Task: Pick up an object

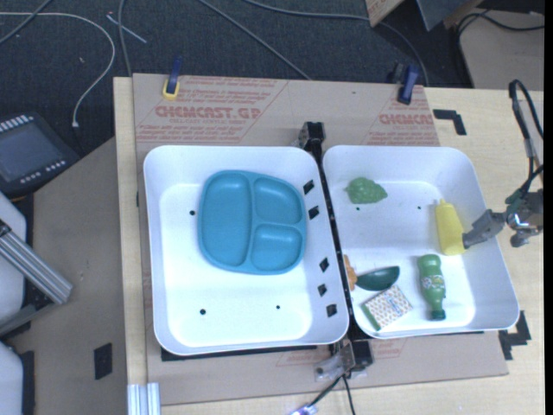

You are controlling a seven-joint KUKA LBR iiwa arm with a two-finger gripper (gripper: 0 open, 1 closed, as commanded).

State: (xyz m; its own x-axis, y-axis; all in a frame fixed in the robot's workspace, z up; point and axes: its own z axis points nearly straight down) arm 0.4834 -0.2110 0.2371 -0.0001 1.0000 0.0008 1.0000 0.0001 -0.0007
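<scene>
The right bin [484,188] holds several objects. A yellow bottle [448,226] lies near its right wall, and a green bottle [431,285] lies below that. Toward the back sits a leafy green piece [366,191]. By the bin's left wall lie a dark teal piece [378,277], a small orange item [349,271] and a patterned packet [386,306]. My gripper [480,230] comes in low over the right bin's right rim. Its grey tip sits just right of the yellow bottle, close to it or touching it. I see nothing held in it.
In the left bin [173,301] lies a blue divided plate [252,221]. Black clips [326,266] line the divider between the bins. Clamps [408,83] sit at the board's far edge, and loose cables [527,128] hang at the right.
</scene>
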